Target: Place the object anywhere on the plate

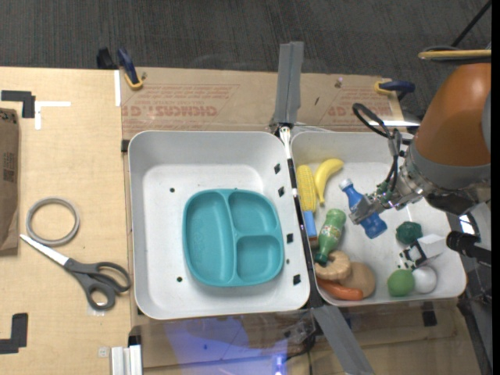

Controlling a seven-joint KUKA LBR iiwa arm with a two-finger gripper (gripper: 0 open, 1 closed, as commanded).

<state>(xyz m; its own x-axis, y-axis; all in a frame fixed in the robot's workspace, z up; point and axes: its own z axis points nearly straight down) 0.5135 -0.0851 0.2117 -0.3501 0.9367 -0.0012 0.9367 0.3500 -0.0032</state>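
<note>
Teal and bare, the divided plate (233, 237) is seen in the left bin (148, 209), well apart from the blue toy bottle (362, 207) lying in the right bin (367, 148). The gripper (380, 200) is poised against the bottle; whether its claw is open or closed cannot be told. A failed pickup is judged likely, since the green bottle (329, 232) and banana (326, 175) are crowded near.
</note>
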